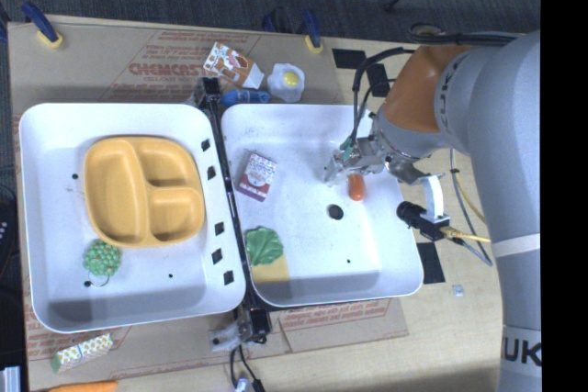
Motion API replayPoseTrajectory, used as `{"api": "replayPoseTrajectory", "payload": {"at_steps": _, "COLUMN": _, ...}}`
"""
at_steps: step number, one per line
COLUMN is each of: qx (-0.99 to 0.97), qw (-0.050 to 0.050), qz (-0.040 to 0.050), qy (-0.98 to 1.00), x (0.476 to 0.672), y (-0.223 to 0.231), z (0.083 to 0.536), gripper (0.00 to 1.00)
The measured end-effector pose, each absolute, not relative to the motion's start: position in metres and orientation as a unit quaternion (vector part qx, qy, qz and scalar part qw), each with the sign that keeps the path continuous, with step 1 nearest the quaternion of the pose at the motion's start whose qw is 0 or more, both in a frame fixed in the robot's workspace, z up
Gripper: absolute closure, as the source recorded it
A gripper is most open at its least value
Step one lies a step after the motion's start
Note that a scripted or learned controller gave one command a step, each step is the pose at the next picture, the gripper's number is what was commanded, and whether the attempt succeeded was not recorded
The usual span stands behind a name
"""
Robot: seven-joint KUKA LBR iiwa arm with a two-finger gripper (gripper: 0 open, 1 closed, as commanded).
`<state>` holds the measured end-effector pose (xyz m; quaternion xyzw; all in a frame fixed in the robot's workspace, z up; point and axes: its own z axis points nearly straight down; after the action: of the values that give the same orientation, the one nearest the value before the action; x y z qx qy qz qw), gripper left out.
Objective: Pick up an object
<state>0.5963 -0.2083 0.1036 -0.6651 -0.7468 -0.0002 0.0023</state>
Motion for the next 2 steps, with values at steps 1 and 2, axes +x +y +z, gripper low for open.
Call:
{"api": "replayPoseTrajectory", "payload": {"at_steps": 1, "qx": -0.668, "qw": 0.000, "qz": 0.0001, "qy": -0.744, "x": 0.5691, "y": -0.1868, "z": 0.1842, "gripper": 1.00}}
{"api": "replayPoseTrajectory", "payload": {"at_steps": 2, "qx": -0.668, "qw": 0.001, "qz": 0.0006, "qy": -0.744, "x": 0.5685, "y": -0.1869, "z": 0.1834, "gripper": 0.00}}
